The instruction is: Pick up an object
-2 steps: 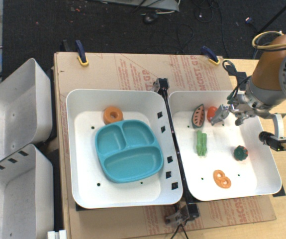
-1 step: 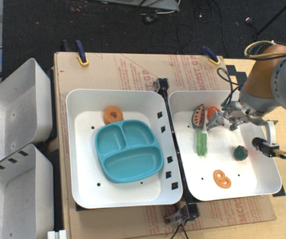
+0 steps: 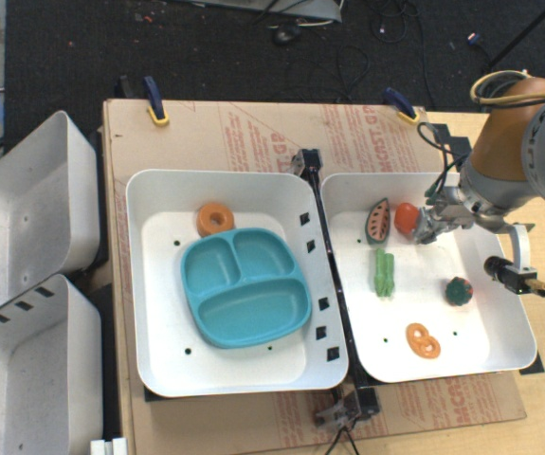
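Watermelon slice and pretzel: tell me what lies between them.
In the camera view, the green stick lies on the bin floor between the watermelon slice and the orange pretzel.

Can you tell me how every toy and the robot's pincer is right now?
pincer: low in the right bin, beside the red ball
red ball: resting next to the watermelon slice
watermelon slice: lying flat
green stick: lying flat
dark green ball: sitting alone
orange pretzel: lying flat
blue tray: lying flat in the left bin
orange donut: lying flat
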Robot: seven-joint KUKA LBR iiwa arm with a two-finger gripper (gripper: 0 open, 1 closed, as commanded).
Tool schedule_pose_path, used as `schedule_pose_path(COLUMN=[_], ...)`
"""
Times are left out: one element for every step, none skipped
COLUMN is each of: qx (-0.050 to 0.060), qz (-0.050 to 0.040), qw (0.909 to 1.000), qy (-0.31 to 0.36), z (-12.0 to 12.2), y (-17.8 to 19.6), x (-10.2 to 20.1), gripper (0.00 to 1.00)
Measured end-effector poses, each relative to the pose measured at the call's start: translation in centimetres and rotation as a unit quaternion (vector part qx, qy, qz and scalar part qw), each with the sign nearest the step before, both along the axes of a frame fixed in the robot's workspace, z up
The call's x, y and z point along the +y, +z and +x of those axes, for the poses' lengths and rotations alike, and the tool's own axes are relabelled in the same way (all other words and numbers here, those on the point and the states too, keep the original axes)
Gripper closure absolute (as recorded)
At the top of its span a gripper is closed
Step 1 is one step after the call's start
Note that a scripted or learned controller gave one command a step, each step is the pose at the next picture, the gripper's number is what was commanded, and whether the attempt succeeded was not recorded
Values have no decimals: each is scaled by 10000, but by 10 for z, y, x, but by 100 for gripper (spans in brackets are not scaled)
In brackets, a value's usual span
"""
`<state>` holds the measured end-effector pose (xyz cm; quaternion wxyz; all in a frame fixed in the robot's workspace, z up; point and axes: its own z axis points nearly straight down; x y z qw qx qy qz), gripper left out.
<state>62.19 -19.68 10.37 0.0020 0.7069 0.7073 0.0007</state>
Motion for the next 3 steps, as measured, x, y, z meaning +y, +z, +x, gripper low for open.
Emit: schedule_pose_path(qx=[-17,-21,-4], qz=[-6,-6,0], qw=[10000,10000,10000], qy=[2,12,9], z=[6,18,19], y=[58,114,131], x=[-8,-10,-10], gripper=[100,100,100])
